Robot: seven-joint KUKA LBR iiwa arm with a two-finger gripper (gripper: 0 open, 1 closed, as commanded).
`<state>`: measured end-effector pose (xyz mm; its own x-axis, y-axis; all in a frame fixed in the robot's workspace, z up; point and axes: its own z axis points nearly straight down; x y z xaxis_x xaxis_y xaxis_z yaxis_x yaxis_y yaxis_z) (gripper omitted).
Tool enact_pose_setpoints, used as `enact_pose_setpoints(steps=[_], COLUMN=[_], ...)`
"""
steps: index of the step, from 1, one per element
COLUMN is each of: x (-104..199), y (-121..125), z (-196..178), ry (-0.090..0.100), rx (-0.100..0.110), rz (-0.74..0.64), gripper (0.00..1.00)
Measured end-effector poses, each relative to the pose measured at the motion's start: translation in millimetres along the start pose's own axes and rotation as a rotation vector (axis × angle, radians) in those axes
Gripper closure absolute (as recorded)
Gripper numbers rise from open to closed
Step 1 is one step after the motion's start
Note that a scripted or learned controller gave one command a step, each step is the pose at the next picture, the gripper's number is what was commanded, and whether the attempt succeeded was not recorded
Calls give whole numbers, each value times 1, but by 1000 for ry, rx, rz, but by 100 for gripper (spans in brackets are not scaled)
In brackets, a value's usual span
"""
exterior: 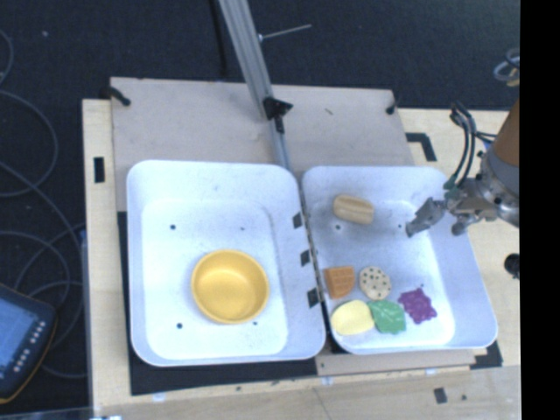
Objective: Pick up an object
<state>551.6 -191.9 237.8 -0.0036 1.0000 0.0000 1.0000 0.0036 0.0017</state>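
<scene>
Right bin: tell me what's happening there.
The robot arm's gripper hovers over the right bin near its right side, with nothing between its fingers. Below it lie a tan bread roll, an orange cracker, a spotted cookie, a yellow lemon, a green vegetable and purple grapes. The left bin holds a yellow bowl.

The arm (506,160) is cut off at the right edge so only its wrist end shows, the gripper (442,221) is too small and blurred to read, and a screen device (19,339) runs off the left edge.
</scene>
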Motion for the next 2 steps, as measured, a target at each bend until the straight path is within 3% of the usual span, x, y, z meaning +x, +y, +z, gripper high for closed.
enact_pose_setpoints(steps=[1,2], x=[0,0], y=[0,-10], z=[0,55], ry=[0,-1], rx=[0,6], rz=[1,4], gripper=[0,0])
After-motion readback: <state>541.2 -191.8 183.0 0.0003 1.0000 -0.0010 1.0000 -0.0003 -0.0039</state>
